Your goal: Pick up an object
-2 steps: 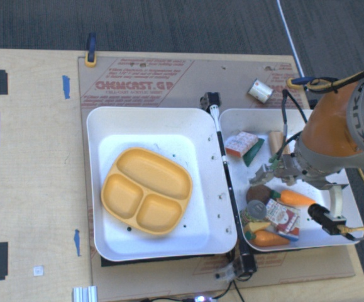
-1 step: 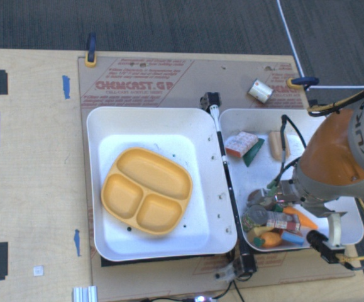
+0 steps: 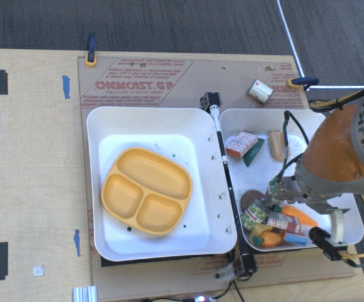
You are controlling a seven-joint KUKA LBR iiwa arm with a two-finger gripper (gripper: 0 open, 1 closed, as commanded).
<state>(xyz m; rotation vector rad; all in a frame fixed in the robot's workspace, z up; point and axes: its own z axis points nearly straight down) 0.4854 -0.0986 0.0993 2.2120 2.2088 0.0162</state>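
We see gripper [image 3: 276, 194] low over toy clutter [image 3: 276, 226] at right bin's [image 3: 356, 230] near edge; jaw state: cannot tell. Risk: items packed touching, so grasp may slip or snag neighbour. Left bin [image 3: 100, 121] carries yellow divided tray [image 3: 145, 190]. Desk [image 3: 31, 168] pale wood; dark carpet beyond far edge.

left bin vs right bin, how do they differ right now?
The left bin holds one thing, a yellow divided plate; the right bin holds several small items, most heaped at its near end. The left bin lies in open view; the right bin is partly covered by the arm, which reaches over it. Both are shallow, white, and sit side by side.
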